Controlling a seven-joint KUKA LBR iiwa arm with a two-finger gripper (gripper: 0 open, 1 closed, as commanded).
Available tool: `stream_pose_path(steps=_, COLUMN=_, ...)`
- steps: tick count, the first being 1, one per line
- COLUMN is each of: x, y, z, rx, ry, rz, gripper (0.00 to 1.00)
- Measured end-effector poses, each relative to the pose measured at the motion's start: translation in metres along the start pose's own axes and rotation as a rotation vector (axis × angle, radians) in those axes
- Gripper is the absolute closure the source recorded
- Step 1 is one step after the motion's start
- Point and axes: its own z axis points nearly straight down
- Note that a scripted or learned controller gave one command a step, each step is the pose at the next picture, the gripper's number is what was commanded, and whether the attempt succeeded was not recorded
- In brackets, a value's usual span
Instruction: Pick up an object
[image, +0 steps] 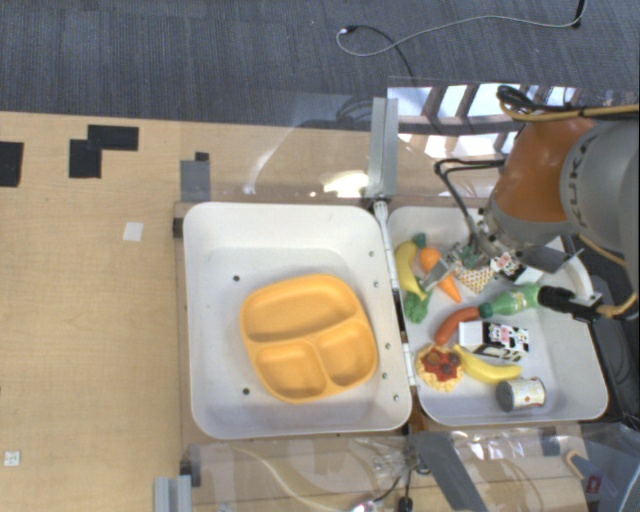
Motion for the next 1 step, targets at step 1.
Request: stream_pose_path(steps=1, x=-0.0005, y=0.0043, z=-0.0135, rx=-0.009, ry=-0.003, rz=-0.001, gripper=1.0)
